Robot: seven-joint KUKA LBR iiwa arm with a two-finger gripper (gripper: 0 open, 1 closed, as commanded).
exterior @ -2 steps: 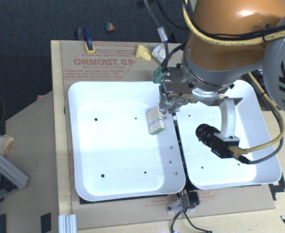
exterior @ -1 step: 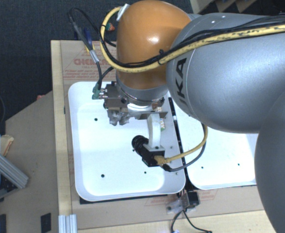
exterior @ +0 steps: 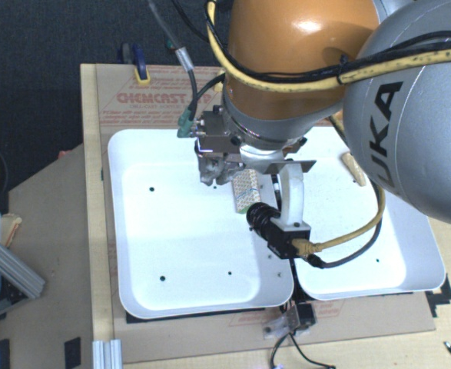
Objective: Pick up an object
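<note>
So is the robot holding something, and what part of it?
It cannot be told. A small speckled card-like thing sits right under the gripper, but the arm hides whether it's held.

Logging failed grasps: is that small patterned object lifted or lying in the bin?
Cannot tell. The patterned object shows just under the gripper above the left bin, but the wrist hides any contact.

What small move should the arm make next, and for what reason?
Probably a slow, straight lift. The end effector is low over the left bin, near its right wall, and a small patterned object sits just under it. Whether it is gripped is hidden, so a short lift would test that.
</note>
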